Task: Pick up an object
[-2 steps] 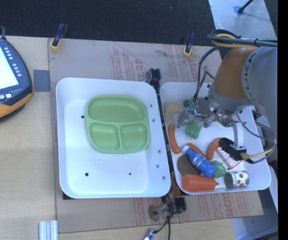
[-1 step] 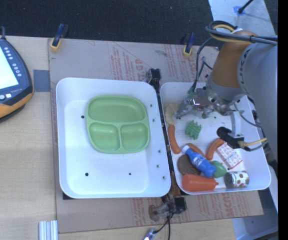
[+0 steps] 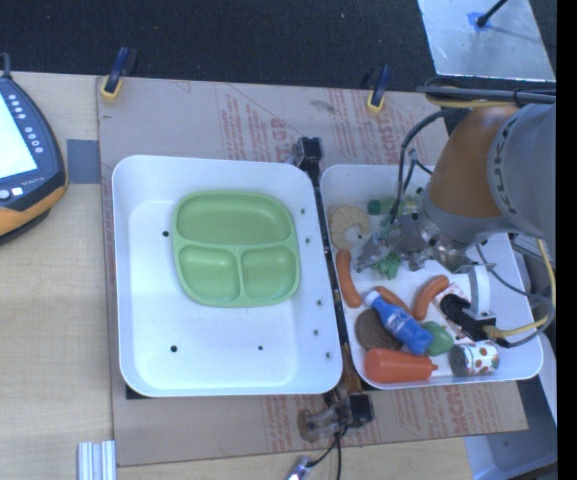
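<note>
Camera view: the arm (image 3: 483, 173) reaches in from the right over the right bin (image 3: 528, 363). The gripper (image 3: 390, 248) sits low at that bin's upper middle, among small green pieces (image 3: 388, 265); whether its jaws are spread or closed cannot be told. Loose in the right bin: a blue bottle (image 3: 403, 325), an orange carrot (image 3: 400, 366), sausages (image 3: 347, 277), a brown disc (image 3: 371, 330), a spotted cup (image 3: 478, 358). The left bin (image 3: 138, 298) bears a green divided plate (image 3: 236, 247).
</note>
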You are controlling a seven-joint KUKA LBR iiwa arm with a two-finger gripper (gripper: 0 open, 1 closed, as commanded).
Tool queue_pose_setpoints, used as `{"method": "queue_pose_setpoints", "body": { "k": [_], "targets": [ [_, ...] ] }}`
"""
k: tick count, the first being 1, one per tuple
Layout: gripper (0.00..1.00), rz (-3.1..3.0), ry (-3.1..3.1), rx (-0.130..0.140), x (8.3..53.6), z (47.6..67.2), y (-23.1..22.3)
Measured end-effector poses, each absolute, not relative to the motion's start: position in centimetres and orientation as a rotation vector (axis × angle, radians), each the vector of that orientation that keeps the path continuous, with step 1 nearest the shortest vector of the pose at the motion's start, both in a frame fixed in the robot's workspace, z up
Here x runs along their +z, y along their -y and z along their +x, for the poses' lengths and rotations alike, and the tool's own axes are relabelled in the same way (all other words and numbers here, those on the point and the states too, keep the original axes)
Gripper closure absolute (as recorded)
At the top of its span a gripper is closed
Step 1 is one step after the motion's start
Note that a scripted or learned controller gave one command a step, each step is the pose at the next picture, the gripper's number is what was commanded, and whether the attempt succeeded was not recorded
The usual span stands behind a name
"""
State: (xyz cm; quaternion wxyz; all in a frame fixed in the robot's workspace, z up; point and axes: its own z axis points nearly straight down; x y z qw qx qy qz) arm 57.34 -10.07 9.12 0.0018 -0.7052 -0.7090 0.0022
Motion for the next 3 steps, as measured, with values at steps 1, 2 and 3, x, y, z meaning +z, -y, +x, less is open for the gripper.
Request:
{"method": "queue_pose_setpoints", "body": {
  "k": [1, 2, 3],
  "targets": [
    [0.0, -2.217, 2.223, 0.003, 9.2, 63.4, 10.5],
    [0.0, -2.214, 2.225, 0.006, 9.1, 58.5, 11.1],
    [0.0, -2.216, 2.223, 0.003, 11.0, 64.7, 9.2]
  ]
}}
